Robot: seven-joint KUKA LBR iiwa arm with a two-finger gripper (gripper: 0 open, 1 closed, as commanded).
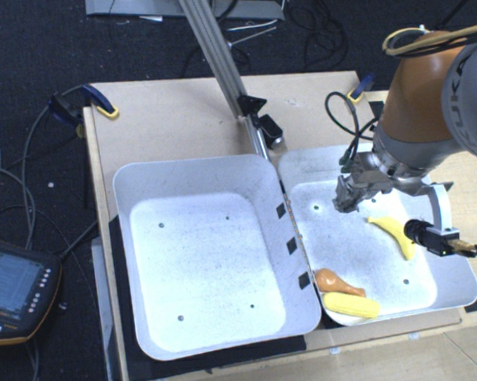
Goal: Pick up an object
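The arm (434, 102) ran off the right edge, so its far end was cut off. The claw (347, 196) was small and dark, and its tips were too hard to make out. Just right of the claw, a black part hid one end of the banana (389, 230). Below the claw, the yellow corn (351, 305) covered part of the orange toy (338, 282).
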